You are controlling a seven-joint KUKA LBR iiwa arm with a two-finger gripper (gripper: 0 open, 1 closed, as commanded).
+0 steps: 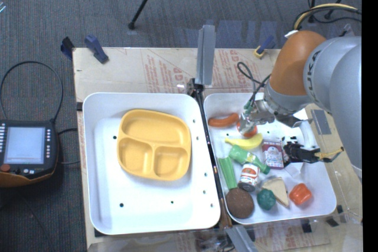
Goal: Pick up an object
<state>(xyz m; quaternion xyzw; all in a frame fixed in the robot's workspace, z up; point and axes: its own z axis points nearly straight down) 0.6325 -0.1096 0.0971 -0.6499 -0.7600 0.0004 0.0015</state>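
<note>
My gripper (250, 118) hangs low over the upper left part of the right bin (328, 186). It sits right above a small red thing (248, 130), which it partly covers. An orange sausage (223, 121) lies just to its left and a yellow banana (245, 142) just below it. I cannot make out whether the red thing is gripped. The grey arm with its orange band (295, 68) comes in from the upper right.
The right bin also holds a green bottle (243, 154), a green stick (227, 173), a red-labelled can (249, 176), a red box (273, 154), a brown disc (240, 202), a green ball (266, 199) and an orange pepper (300, 193). A yellow divided tray (155, 143) lies in the left bin (106, 198).
</note>
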